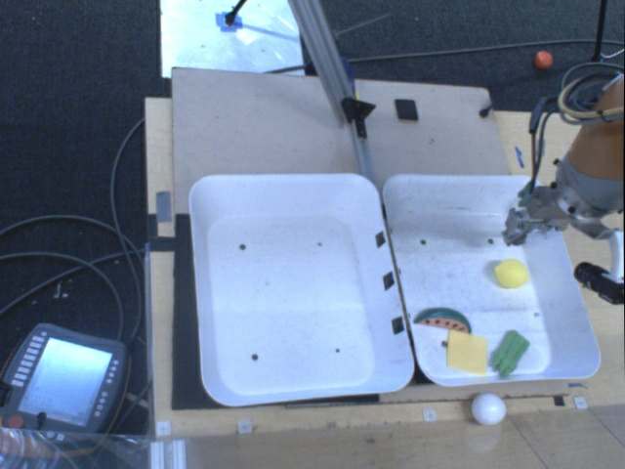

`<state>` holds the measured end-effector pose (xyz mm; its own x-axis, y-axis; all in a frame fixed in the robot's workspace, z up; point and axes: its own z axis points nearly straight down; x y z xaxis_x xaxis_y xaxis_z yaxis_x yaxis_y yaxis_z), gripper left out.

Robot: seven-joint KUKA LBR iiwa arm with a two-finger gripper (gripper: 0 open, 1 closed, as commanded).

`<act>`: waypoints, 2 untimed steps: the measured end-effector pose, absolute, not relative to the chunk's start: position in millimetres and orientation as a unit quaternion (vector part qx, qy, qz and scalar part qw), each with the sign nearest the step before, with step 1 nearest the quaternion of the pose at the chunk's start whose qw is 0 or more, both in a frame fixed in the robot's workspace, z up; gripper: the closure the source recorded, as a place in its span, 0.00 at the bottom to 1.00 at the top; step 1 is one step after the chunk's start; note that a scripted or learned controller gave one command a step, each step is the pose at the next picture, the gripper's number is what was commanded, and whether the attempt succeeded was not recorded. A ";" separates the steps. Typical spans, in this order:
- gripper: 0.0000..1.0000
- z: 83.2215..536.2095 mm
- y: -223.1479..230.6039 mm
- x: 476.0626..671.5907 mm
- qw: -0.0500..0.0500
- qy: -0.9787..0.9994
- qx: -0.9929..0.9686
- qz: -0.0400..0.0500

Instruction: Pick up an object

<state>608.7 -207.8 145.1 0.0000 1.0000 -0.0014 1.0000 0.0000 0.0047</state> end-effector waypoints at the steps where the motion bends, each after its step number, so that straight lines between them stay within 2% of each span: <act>1: 1.00 188.6 -211.1 611.9 0.002 0.707 0.707 0.001; 2: 1.00 249.3 -213.7 606.3 0.003 0.707 0.707 0.002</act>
